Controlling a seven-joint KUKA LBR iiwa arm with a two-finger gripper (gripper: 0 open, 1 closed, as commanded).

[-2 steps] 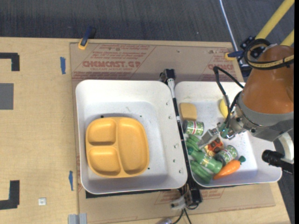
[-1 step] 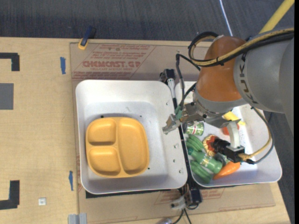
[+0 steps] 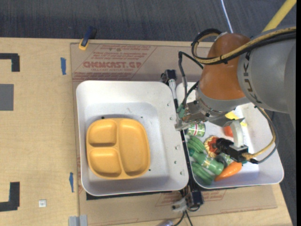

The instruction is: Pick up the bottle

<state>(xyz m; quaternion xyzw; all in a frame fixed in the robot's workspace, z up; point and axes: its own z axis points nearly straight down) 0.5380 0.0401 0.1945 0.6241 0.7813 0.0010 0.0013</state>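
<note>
Now: the bottle lies past the tool, toward the view's lower edge

You have the tool [image 3: 190, 120] low at the left wall of the right bin [image 3: 270, 172], and from this view you cannot tell whether it is open or closed. Touching it, just below in the view, is a small green can-like item [image 3: 197, 129], not your target. Beyond that, what I judge to be the green bottle [image 3: 208, 164] lies on its side in the clutter, its long axis slanting away from the tool toward the arm's side. An orange carrot [image 3: 229, 170] lies just beside its far end. Across the wall, well apart, sits the yellow plate [image 3: 117, 147].
</note>
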